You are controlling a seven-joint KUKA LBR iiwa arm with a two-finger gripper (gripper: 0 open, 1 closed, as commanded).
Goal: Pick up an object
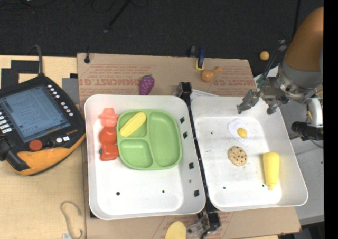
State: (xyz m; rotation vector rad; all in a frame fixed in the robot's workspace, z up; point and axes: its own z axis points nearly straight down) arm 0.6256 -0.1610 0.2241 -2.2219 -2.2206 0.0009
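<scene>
**Gripper Hanging Over Right Bin, Nothing Held**

Starting nearest the camera: lying flat on the floor of the right bin (pixel 296 193), a yellow bottle (pixel 271 169) near the right wall, a cookie (pixel 237 155) just left of it, a fried egg (pixel 240 130) slightly beyond. All three sitting apart from one another, presumably scattered to leave finger room on every side.

Resting in the left bin (pixel 100 190), a green divided plate (pixel 150 140) carrying a corn cob (pixel 131 123), a red figure (pixel 108 135) touching its left rim.

Farther back, hanging above the right bin's far edge, the gripper (pixel 260 103), fingers spread and pinching nothing. Likely lining up on the fried egg, the closest candidate; flat profile probably making a grasp unreliable.
</scene>
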